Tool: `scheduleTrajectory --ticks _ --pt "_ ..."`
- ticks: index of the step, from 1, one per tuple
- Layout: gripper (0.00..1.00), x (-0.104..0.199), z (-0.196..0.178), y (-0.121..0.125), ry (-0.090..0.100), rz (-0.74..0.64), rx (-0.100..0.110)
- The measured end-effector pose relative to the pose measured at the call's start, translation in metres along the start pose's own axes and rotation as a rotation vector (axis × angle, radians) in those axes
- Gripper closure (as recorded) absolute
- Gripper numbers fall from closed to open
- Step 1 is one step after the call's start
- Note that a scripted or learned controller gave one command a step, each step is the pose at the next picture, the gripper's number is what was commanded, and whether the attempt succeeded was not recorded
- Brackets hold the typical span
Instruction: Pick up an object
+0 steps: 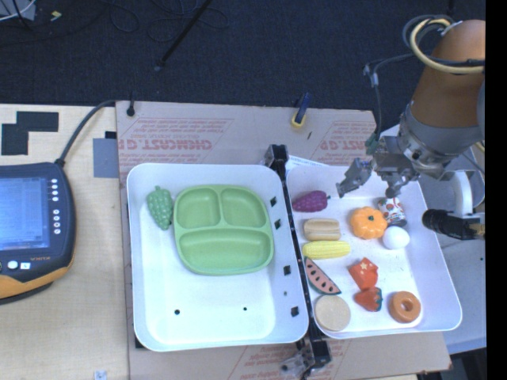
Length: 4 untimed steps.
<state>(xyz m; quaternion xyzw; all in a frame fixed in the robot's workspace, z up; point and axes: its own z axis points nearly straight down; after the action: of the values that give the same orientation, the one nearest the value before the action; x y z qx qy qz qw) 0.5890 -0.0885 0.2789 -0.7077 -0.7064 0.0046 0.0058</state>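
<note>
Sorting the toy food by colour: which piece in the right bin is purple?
The eggplant, at the bin's upper left corner beside the divider. The others there are tan, yellow, orange, red or white.

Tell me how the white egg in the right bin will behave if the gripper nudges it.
The white egg looks smooth and rounded, so it would probably roll. It sits against the orange pumpkin, which may block it leftward. Its glossy surface could slip between fingers.

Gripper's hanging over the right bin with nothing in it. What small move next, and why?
Probably lower straight down: the gripper hangs open above the right bin, holding nothing, with the orange pumpkin almost directly below, standing apart from the corn.
</note>
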Motion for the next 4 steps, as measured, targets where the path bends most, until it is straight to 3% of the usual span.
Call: scheduleTrajectory --ticks 1,3,4 --pt "0.0 0.0 -0.006 0.002 -0.001 -0.002 -0.011" --pt "0.0 -0.013 0.087 0.006 -0.001 0.0 -0.007" --pt "0.0 -0.006 0.144 -0.002 0.0 0.0 -0.005"
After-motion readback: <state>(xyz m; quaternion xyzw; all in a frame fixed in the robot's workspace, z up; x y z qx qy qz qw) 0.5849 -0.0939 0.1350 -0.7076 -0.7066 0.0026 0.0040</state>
